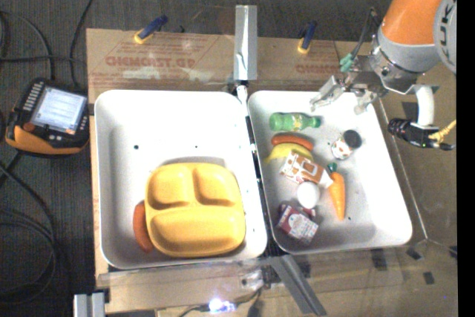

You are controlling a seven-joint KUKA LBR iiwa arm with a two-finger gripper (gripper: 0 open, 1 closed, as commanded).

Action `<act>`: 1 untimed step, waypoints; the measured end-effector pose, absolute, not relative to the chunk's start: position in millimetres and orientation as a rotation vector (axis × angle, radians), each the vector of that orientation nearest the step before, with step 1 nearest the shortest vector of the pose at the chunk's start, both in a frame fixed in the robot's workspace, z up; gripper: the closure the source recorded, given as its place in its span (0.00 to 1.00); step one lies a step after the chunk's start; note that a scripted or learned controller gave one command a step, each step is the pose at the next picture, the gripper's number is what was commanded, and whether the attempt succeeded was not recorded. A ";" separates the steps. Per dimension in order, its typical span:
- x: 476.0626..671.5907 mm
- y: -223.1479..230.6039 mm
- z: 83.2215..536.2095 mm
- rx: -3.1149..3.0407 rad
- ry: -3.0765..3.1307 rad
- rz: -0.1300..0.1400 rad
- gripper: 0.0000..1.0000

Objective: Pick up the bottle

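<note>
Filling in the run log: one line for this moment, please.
task: pick up bottle | green bottle: lying in right bin, not held | end effector: open, above bin's far edge

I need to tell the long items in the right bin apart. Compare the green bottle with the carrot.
The green bottle is green with a paler band and lies crosswise near the bin's far wall; the carrot is orange and lies lengthwise, nearer the middle. The bottle keeps an even width, while the carrot tapers to a point. The bottle lies close under the gripper; the carrot lies further off. Both lie flat in the right bin.
</note>
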State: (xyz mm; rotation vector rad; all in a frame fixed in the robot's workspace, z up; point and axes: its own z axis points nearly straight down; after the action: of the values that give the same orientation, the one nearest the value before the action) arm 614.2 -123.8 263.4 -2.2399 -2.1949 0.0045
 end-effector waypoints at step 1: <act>648.1 -97.7 150.8 -2.508 -1.882 0.007 0.00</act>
State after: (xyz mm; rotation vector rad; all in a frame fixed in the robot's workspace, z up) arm 648.1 -97.7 150.8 -2.5077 -1.8822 0.0073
